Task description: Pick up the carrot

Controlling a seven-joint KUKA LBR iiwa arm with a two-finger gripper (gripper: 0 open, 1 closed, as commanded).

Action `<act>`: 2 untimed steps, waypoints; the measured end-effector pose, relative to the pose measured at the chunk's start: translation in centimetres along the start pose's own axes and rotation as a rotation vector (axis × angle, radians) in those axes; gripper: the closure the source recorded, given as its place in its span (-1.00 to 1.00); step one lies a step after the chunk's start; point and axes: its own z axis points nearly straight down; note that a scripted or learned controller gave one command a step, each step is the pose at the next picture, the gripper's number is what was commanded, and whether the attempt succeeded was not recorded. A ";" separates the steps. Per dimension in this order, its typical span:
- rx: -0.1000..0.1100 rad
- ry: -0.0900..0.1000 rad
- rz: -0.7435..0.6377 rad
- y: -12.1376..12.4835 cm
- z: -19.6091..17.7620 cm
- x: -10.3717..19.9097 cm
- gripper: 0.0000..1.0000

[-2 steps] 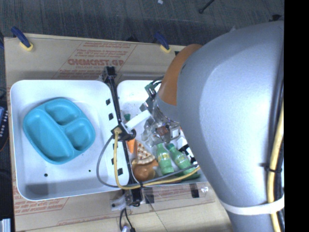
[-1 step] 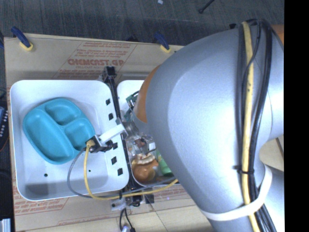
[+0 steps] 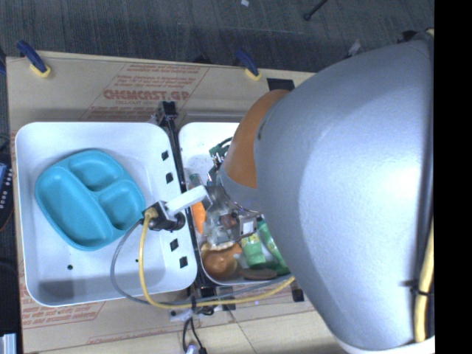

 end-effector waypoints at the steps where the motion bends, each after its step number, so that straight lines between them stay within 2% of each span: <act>1: -0.002 -0.002 -0.035 -5.9 -2.0 1.2 1.00; 2: 0.001 -0.007 -0.310 -5.2 0.2 0.9 1.00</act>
